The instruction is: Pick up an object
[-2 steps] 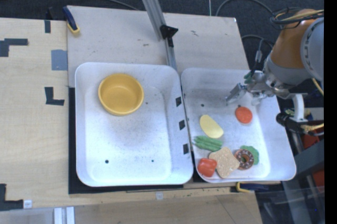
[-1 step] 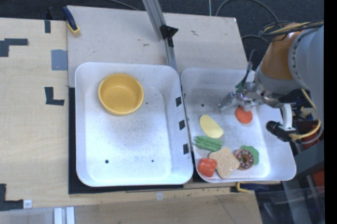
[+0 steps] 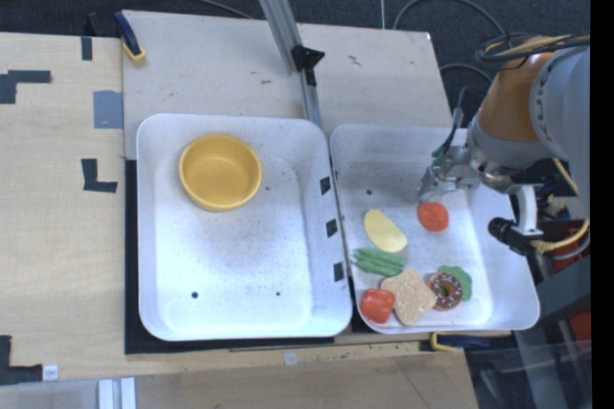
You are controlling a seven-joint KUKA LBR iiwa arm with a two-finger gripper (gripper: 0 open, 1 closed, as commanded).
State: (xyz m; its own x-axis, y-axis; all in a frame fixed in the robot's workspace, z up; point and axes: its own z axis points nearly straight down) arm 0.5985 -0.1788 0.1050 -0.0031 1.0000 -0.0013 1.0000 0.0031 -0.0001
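Observation:
In the right bin (image 3: 384,153) lie several toy foods. A small red ball-shaped piece (image 3: 433,216) sits toward the bin's right side, with a yellow oval piece (image 3: 384,230) to its left. Below them are a green pod (image 3: 380,260), a slice of toast (image 3: 413,295), a red piece (image 3: 377,304) and a chocolate doughnut (image 3: 445,289) on a green leaf. My gripper (image 3: 433,191) hangs low over the right bin, its tip just above the small red ball. The view does not show whether it touches the ball.
A yellow bowl (image 3: 221,170) stands in the upper left of the left bin (image 3: 240,282). A grey metal post (image 3: 278,4) slants down to the ridge between the bins. The arm's orange band (image 3: 508,105) and cables crowd the right bin's right side.

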